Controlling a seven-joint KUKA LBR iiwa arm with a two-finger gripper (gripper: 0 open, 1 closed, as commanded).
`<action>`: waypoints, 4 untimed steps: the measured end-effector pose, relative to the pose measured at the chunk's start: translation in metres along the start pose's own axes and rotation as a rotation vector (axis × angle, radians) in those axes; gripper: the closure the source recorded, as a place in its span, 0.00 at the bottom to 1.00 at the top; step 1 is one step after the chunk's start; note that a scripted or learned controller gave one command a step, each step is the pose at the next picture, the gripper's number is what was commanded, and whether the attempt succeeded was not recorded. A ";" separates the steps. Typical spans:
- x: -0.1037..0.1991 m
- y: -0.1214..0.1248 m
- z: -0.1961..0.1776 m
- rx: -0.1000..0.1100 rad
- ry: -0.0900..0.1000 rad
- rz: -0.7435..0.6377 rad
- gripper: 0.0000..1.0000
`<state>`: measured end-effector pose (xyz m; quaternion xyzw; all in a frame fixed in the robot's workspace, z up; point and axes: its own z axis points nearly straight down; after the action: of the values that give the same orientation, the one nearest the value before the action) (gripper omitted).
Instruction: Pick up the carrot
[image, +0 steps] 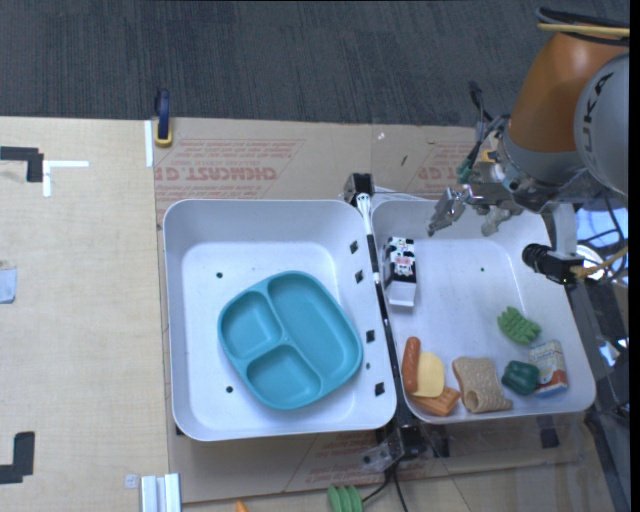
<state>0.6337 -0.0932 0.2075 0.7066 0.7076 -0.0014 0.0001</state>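
Orange carrot (411, 364) lies apart from open tool (465, 213).

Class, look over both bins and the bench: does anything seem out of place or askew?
A green toy lies on the bench outside the bins, below the left bin. In the right bin, the small black-and-white carton lies tipped against the dividing wall.

- gripper (466, 210) hovering open over right bin's (470, 290) far edge, nothing between its fingers
- carrot (411, 364) lying well below it, near corner, touching yellow piece (430, 375)
- teal plate (290, 339) sitting far left of it
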 end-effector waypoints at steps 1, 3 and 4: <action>-0.004 -0.067 0.116 -0.001 0.001 -0.199 0.00; -0.009 -0.129 0.116 -0.002 0.002 -0.086 0.00; -0.002 -0.153 0.116 -0.007 0.002 0.174 0.00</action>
<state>0.4802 -0.0958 0.0922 0.7653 0.6436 0.0018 0.0020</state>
